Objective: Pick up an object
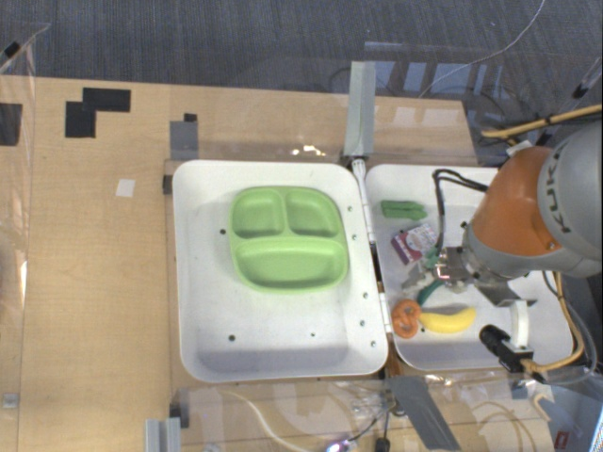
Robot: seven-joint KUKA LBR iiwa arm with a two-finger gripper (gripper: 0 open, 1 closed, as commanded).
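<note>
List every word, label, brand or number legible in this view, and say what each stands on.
"KU": dark letters on the grey arm casing at the right edge, cut off by the frame.
Small packet in the right bin: it has print, too small and blurred to read.
Green divided plate in the left bin: no text on it.

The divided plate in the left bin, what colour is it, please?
Light green plate, clearest in the camera view.

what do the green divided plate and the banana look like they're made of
Green divided plate: likely moulded plastic, matte, one even colour with soft rounded compartment rims. Banana: probably a plastic toy, smooth, uniformly yellow with a faint sheen, though a real one can't be ruled out.
</note>
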